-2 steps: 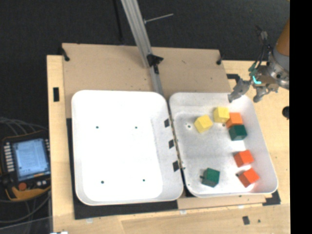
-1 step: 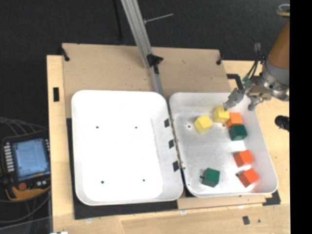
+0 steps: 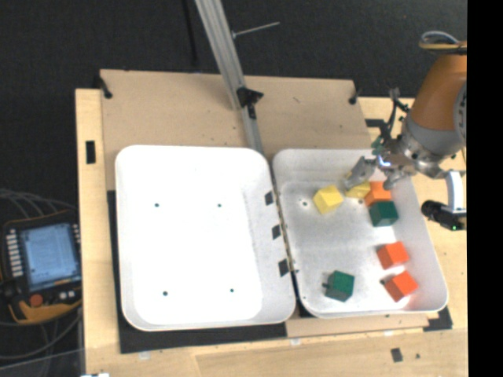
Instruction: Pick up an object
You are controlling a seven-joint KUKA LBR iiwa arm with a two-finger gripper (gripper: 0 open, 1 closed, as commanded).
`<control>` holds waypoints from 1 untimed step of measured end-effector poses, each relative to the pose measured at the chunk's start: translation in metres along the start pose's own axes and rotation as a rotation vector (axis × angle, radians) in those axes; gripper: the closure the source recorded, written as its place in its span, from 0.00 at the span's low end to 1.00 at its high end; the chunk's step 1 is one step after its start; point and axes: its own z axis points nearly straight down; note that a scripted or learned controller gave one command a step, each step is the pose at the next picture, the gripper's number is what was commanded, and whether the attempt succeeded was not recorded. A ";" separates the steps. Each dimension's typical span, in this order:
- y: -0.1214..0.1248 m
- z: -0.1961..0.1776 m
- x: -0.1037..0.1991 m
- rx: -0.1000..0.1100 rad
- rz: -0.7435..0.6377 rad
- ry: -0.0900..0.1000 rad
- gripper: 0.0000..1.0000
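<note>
Counter: 2 white bins side by side.

Left bin: bare white floor.

Right bin: 7 blocks.
- 1 yellow block, upper middle, turned at a slant to the bin walls, its long axis running lower-left to upper-right.
- 1 smaller yellow block, just beside the gripper's fingers, partly hidden.
- 1 orange block, under the gripper.
- 1 green block, just below that orange one.
- 2 orange blocks, right side, near each other.
- 1 green block, lower middle, well apart from the rest.

Gripper: at the bin's upper right, above the small yellow and orange blocks. Whether released or clenched cannot be told.
</note>
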 end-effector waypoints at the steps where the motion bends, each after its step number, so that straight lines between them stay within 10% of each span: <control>1: 0.010 0.029 0.001 -0.014 0.002 -0.003 0.00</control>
